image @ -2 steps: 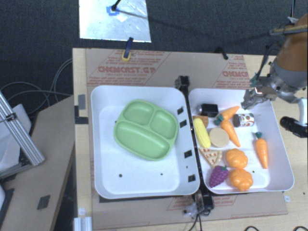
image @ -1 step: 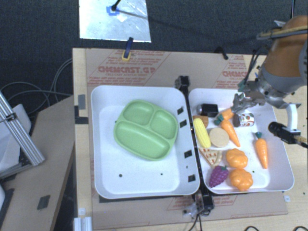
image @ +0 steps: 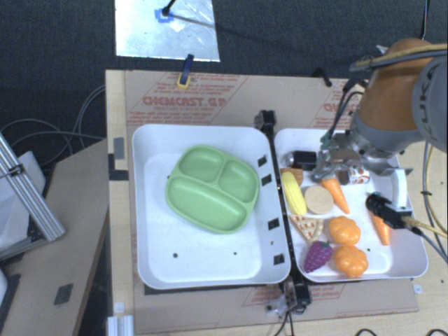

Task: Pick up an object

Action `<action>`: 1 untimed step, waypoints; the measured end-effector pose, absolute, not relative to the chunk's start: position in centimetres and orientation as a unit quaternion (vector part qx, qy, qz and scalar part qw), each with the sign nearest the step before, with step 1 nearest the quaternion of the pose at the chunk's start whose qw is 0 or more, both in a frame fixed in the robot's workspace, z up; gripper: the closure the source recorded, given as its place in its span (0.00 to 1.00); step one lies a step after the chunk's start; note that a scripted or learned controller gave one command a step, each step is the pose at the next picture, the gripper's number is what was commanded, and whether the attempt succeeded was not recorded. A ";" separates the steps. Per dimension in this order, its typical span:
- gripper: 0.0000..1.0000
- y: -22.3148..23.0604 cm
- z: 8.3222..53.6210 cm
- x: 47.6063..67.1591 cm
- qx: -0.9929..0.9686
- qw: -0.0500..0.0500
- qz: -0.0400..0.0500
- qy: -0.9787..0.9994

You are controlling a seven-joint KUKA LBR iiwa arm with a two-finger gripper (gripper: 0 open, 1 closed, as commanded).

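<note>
Beside the corn cob (image: 293,192) lies a pale round disc (image: 319,200).

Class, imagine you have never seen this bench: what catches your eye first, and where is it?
A green divided plate lies alone in the left bin. The right bin is crowded with toy food: a corn cob, carrot, purple grapes and two orange fruits. The arm's end effector hangs over that bin's far end.

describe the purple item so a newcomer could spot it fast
Look in the right-hand white bin, the one crowded with toy food. Go to its near left corner: the grape bunch lies there, below the waffle wedge. It is the only purple, knobbly piece; its neighbours are orange or yellow.
</note>
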State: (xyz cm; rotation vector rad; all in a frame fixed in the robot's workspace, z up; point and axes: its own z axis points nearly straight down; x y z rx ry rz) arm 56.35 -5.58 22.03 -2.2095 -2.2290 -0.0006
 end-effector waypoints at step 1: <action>1.00 -2.1 22.1 52.0 -0.704 0.002 0.000 -0.710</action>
